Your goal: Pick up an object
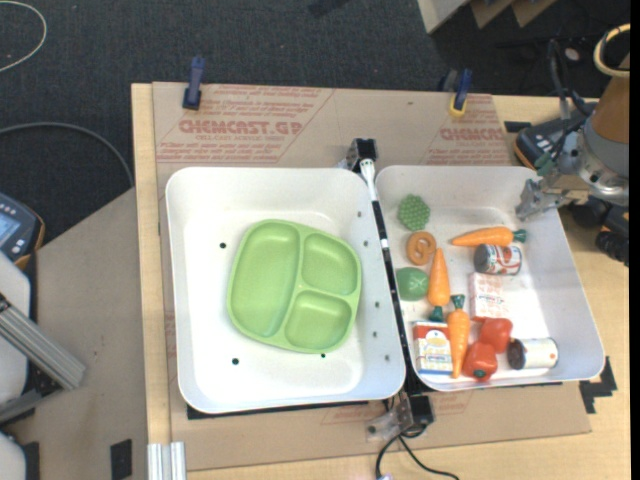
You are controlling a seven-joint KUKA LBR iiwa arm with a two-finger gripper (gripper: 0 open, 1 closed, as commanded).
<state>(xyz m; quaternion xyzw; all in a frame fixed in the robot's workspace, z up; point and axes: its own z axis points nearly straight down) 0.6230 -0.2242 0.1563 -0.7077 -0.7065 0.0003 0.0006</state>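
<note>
The right bin [570, 298] holds several small objects. A green spiky ball [413, 211] lies at the back, with a brown ring [421, 246] just in front of it. An orange carrot [485, 236] lies across the middle above a small can [497, 259]. Two more carrots [438, 276] [458, 340] lie lengthwise, next to a pale packet [488, 295], a red pepper [487, 346], a small red-and-white box [432, 350] and a white tube [535, 353]. My gripper [533, 201] hangs at the bin's back right corner, right of the carrot, with nothing seen in it.
The left bin [190, 268] bears a light green divided plate [293, 286]. Both bins rest on a cardboard sheet [300, 118] held by a blue clamp [193, 81] and a yellow one [460, 92]. Cables and black gear crowd the bench to the right of my arm [600, 158].
</note>
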